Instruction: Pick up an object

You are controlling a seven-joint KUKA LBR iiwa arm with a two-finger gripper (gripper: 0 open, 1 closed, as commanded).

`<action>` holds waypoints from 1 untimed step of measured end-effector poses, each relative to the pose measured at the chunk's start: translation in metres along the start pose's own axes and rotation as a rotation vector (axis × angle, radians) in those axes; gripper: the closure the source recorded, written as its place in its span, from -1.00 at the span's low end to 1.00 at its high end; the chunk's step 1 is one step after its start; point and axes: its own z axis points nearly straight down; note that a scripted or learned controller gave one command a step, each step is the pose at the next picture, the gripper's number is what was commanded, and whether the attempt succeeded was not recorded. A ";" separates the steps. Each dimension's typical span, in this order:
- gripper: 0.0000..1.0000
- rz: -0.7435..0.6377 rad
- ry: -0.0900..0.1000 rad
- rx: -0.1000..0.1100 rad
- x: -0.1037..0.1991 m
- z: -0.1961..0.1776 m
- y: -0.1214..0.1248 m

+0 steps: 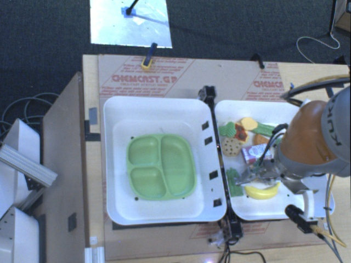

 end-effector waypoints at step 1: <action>-1.00 -0.008 -0.002 -0.013 -0.006 0.002 0.064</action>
